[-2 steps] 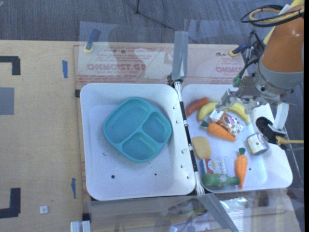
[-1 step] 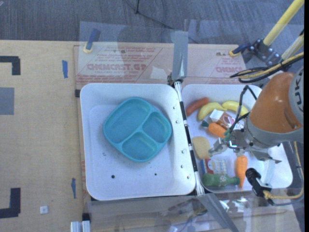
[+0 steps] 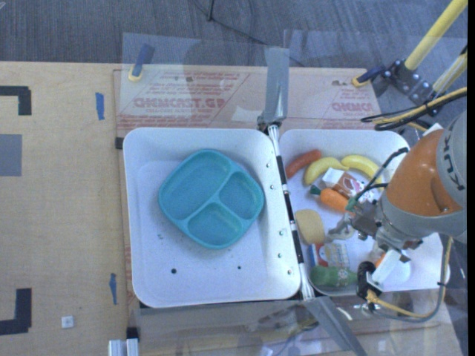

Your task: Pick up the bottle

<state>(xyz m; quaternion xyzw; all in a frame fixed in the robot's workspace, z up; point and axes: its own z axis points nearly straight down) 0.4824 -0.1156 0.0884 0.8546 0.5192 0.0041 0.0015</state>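
Note:
The bottle [image 3: 335, 262] lies in the right bin [image 3: 415, 277] near its front left corner. It is clear with a pale label and a green end toward the front wall. My gripper [image 3: 347, 226] hangs just behind the bottle's far end, between it and a carrot [image 3: 333, 198]. Nothing shows between the gripper and the bottle. The grey arm with its orange band [image 3: 419, 184] covers the right half of the bin.
The right bin also holds a yellowish round piece [image 3: 312, 225], two bananas [image 3: 325, 170], [image 3: 362, 165] and a red sausage [image 3: 303, 162]. A teal divided plate [image 3: 211, 197] lies in the left bin [image 3: 148, 258]. The bins' shared wall [image 3: 286, 213] runs close to the bottle.

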